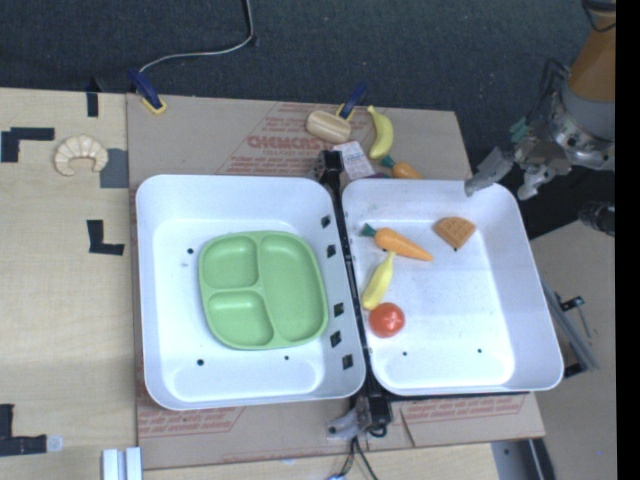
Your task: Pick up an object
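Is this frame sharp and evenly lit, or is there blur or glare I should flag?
Camera view: lighting is even, with soft shadows; the orange toy carrot and round red tomato read sharply; the end effector looks slightly blurred; the right white plastic bin is bright without hard glare.

A green 3-compartment plate point(264, 290) lies in the left bin point(165, 208). On the tabletop point(60, 298), a croissant point(81, 154) sits far left; a bread roll point(328, 125) and banana point(380, 132) lie behind the bins.

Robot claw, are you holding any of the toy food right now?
No. The gripper hangs over the right bin's top corner with nothing between its fingers. The carrot and cracker lie in the bin.
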`<state>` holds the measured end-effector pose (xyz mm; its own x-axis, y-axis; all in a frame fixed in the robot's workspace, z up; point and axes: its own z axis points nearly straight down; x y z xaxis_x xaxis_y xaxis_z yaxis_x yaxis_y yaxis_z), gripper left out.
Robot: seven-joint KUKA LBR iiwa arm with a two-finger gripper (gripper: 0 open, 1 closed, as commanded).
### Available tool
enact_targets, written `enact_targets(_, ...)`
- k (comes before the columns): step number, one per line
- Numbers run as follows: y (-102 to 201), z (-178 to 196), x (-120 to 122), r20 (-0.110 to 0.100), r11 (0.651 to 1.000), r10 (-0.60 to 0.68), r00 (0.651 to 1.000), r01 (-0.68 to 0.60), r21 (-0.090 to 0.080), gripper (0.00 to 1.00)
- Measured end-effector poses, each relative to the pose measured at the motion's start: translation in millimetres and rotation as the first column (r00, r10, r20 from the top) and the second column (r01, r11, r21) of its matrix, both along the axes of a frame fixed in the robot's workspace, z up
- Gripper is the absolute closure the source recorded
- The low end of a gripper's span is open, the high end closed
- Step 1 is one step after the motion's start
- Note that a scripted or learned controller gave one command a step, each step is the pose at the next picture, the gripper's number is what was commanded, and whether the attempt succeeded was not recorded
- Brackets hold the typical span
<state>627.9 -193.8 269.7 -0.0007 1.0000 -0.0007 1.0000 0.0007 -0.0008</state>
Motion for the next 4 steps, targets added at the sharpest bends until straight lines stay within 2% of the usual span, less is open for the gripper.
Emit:
enact_targets(1, -30, -124, 15, -0.005, 1.000, -0.001, 1.000, 0.001, 0.000, 0.00)
enact_targets(2, 9, -178, 43, 0.010, 1.000, 0.000, 1.000, 0.000, -0.009, 0.00)
enact_targets(3, 21, -175, 33, 0.025, 1.000, 0.001, 1.000, -0.001, -0.014, 0.00)
enact_targets(4, 21, -164, 33, 0.027, 1.000, 0.002, 1.000, -0.002, -0.014, 1.00)
